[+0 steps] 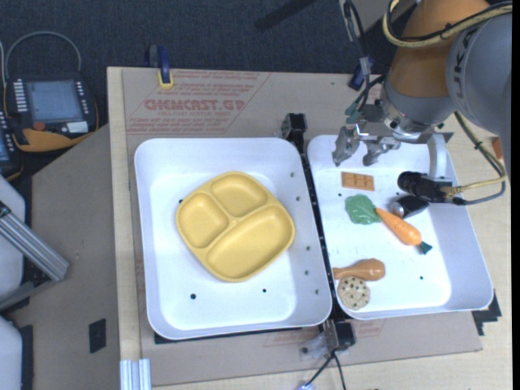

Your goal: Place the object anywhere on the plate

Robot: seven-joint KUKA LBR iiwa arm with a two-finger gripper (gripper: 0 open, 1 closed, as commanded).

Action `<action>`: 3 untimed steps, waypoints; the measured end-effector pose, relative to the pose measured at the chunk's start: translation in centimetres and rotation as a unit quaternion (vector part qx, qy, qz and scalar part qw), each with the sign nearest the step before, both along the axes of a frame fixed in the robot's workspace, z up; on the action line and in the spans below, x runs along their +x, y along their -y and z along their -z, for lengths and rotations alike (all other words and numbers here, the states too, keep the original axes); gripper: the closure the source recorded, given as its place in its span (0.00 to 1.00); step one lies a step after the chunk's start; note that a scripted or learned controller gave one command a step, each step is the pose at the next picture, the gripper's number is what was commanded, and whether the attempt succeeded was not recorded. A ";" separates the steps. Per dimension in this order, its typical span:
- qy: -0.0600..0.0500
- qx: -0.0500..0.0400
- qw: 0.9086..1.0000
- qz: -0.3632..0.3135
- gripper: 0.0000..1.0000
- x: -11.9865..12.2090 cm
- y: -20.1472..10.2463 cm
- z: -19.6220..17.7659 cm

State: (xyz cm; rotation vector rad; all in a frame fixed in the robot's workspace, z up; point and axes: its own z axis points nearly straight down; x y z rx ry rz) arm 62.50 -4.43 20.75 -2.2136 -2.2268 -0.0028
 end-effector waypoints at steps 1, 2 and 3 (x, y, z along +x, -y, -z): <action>0.002 -0.001 1.000 0.000 1.00 1.3 -4.8 -1.3; 0.002 -0.001 1.000 0.000 1.00 2.5 -10.9 -1.2; 0.001 -0.001 1.000 0.000 1.00 2.2 -15.7 -0.9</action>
